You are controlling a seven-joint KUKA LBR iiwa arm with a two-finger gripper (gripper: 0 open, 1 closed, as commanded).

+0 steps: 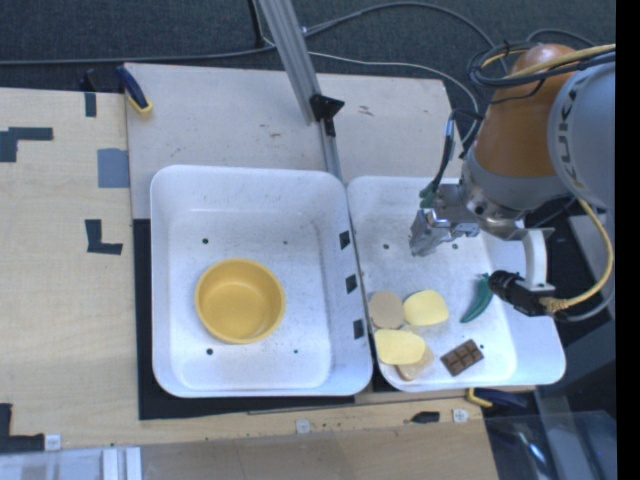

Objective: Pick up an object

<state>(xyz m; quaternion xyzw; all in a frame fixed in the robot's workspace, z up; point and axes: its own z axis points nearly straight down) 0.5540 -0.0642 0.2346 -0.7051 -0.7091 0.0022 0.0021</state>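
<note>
The pale wooden bench (60, 298) is seen spread beneath everything, with grey tape marks on its left part. Two shallow white plastic bins are set on it side by side: the left bin (180, 208) and the right bin (385, 203), their rims touching along the middle. Over the right bin the grey arm with the orange band (530, 118) is brought in from the right, and black and yellow cables are looped around it. A slanted grey metal pole (295, 53) is seen crossing from the top edge down to the seam between the bins.

In the left bin a round yellow plastic bowl (240, 300) is found sitting upright, toward the front left of the floor. Over in the right bin, the metal two-finger gripper (432, 236) is held above the bare upper floor, well apart from the objects; its fingers are pointed down and nothing is seen between them (whether they are spread or pressed together cannot be told from this angle).

The pickable things are gathered along the front of the right bin. A pale yellow oval piece (400, 347) is laid at the front, a second yellow rounded piece (427, 308) just behind it, and a tan round disc (386, 310) beside that one. A curved green pepper-like item (477, 300) is leaned near the right wall. A small brown chocolate-like block (462, 357) is placed at the front right.
</note>
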